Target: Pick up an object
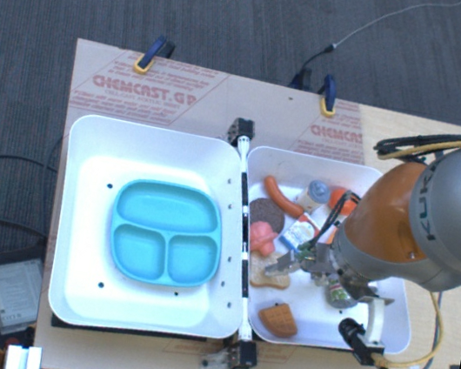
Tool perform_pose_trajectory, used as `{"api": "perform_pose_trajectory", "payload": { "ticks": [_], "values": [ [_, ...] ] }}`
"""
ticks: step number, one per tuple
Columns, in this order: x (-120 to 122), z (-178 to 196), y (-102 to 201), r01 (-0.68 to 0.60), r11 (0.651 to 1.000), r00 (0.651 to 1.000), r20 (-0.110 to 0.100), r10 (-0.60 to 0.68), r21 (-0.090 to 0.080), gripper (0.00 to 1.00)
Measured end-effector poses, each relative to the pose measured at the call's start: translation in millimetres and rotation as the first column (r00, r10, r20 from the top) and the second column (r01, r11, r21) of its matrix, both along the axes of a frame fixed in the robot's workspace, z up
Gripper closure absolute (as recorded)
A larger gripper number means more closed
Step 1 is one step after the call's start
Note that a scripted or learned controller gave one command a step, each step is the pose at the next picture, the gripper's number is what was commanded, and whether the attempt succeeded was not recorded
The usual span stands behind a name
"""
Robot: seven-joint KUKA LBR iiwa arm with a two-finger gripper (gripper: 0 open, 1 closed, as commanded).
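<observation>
Where jaws hover (298,262): toast (271,274) below.

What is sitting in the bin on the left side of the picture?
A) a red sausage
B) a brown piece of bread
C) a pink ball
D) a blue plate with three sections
D: the blue plate with three sections lies in the left bin, while the food toys sit in the right bin.

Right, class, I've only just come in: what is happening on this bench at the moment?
A grey and orange robot arm reaches into the right bin, low over a heap of small toy foods, among them a sausage, a pink piece and a brown chunk. The left bin holds a blue divided plate. Nothing can be seen lifted.
</observation>
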State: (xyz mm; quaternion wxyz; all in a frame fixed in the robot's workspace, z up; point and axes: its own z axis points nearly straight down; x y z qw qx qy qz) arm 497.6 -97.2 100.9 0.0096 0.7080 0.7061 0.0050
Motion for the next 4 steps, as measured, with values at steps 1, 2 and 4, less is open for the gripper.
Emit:
{"api": "perform_pose_trajectory", "payload": {
  "ticks": [1, 2, 4],
  "values": [
    [0.9, 10.4, 0.4, 0.0, 1.0, 1.0, 0.002, 0.0, 0.001, 1.0],
    [0.8, 10.3, 0.5, -0.001, 1.0, 1.0, 0.001, 0.001, 0.001, 0.0],
    [1.1, 19.6, 0.6, -0.001, 1.0, 1.0, 0.001, 0.001, 0.001, 0.0]
  ]
}}
